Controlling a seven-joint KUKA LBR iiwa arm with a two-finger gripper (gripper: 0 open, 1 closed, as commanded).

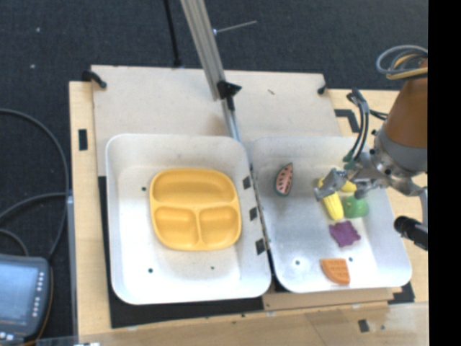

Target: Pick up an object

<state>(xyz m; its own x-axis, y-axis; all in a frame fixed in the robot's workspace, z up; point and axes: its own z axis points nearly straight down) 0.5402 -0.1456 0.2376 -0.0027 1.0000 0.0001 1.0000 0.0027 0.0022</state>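
Observation:
My gripper hangs low over the right bin, right above a yellow corn-like piece and a green piece that lie side by side. A yellow bit shows between the grey fingers, but I cannot tell whether it is held. A purple piece lies just in front of them. An orange slice rests near the bin's front edge. A red watermelon slice lies at the bin's back left.
The left bin holds a yellow three-compartment plate. A slanted metal pole rises from between the bins at the back. Cables loop near the arm at the right.

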